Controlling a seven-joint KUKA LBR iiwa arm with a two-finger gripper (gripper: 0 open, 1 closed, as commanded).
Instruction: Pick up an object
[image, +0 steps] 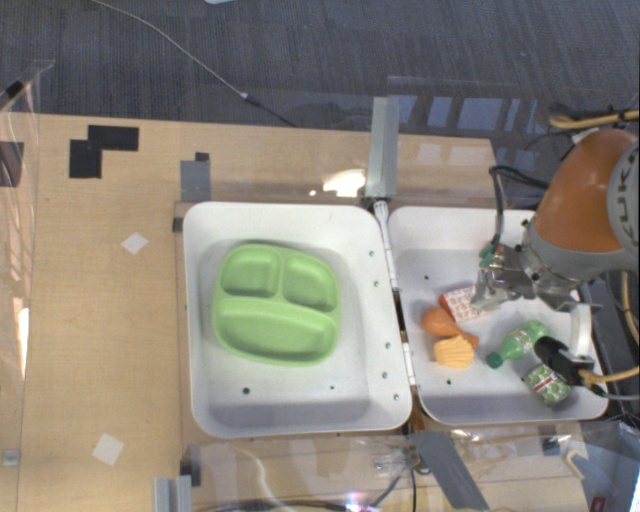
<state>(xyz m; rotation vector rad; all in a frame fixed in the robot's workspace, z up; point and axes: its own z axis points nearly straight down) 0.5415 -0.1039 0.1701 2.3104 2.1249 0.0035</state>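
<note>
My gripper (489, 291) hangs over the right bin (432, 236), at the end of the grey arm with its orange band (588, 192). Just left of the gripper tip lies a small pink and white checkered item (459, 302), touching or nearly touching it. An orange rounded piece (436, 320) and a yellow-orange piece (454, 351) lie below the checkered item. A green bottle (515, 343) lies on its side further right. Beside the bottle, a green and red can (547, 383) rests near the bin's front right corner.
The left bin (215, 400) holds a light green divided plate (277, 303). A metal divider post (380, 150) stands at the back between the bins. Black cables (562, 360) trail over the right bin's right side.
</note>
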